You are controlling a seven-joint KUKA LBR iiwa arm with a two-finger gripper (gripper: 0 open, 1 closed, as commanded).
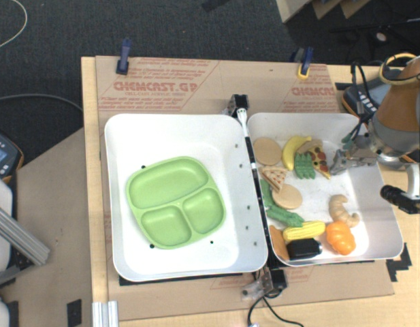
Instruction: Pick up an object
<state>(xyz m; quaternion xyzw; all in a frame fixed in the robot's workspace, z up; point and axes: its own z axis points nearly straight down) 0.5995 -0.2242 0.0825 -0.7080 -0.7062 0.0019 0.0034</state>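
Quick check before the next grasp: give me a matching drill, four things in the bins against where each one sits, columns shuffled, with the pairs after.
Things:
1. green divided plate
2. banana
3. orange pepper
4. black block

Places:
A. right bin, near edge, just left of the orange pepper
B. left bin, alone in its middle
C. right bin, far half, beside the round tan cookie
D. right bin, near right corner

Pairs: 1-B, 2-C, 3-D, 4-A
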